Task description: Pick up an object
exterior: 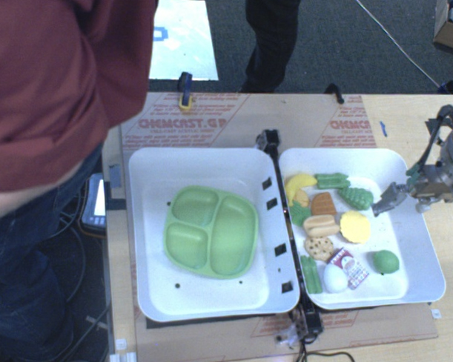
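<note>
The right bin (417, 229) holds several toy foods: a yellow banana (301, 183), a green leafy piece (357, 196), a bread roll (321, 225), a yellow round piece (355, 227), a cookie (318, 247), a green lime (386, 261), a white egg (334, 279) and a red-and-white packet (353, 269). My gripper (390, 198) hangs over the bin's right side, just right of the leafy piece and above the yellow round piece. I see nothing held in it.
The left bin (150, 216) holds a green divided plate (211, 230). A person in a red shirt (60, 86) leans over the bench's left side, and another stands behind it (269, 34). A black divider (281, 219) runs between the bins.
</note>
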You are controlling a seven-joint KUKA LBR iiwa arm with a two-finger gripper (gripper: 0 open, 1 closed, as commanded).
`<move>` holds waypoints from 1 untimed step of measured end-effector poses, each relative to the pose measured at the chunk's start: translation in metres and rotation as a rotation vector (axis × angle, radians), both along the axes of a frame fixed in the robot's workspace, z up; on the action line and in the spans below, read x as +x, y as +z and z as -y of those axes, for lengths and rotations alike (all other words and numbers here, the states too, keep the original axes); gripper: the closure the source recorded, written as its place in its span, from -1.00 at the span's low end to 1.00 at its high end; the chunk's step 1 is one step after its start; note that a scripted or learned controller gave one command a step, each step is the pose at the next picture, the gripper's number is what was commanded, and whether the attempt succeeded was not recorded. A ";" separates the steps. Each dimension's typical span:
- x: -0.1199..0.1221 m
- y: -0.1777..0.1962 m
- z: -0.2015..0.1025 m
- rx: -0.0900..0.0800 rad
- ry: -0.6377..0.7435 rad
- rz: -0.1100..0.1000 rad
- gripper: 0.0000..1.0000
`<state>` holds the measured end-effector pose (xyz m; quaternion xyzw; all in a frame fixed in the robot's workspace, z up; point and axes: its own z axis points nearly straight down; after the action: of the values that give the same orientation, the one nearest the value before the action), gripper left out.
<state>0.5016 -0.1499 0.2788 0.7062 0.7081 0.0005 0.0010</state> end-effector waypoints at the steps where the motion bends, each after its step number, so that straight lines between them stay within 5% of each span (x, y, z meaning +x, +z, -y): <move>1: 0.056 -0.098 -0.033 0.002 0.006 -0.003 -1.00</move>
<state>0.5581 -0.1171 0.1812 0.7042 0.7100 0.0002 -0.0009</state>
